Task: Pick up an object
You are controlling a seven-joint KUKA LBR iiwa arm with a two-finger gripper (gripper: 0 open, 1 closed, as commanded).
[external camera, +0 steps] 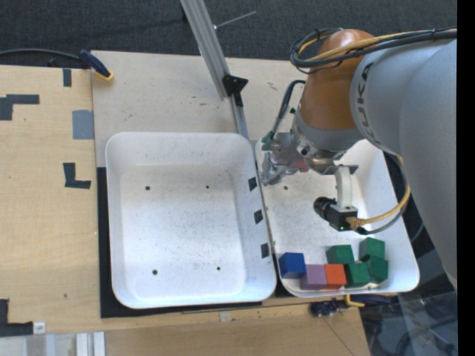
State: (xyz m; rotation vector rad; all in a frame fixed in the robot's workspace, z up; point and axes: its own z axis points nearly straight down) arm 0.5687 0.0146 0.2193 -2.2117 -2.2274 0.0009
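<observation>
One piece of lettering can be read: dark capital letters spelling part of the brand name KUKA run sideways along the grey arm [401,87], just beside its orange band [334,80], up and to the right of the tool [278,165]. No other text, number or sign is legible.

Arm [386,87]: grey with orange band, upper right of frame.
Gripper [276,165]: over right bin's [386,191] upper left corner.
Blocks: blue [292,264], purple [316,275], orange [335,274], green [360,262], along that bin's lower edge.
Left bin [185,221]: centre frame.
</observation>
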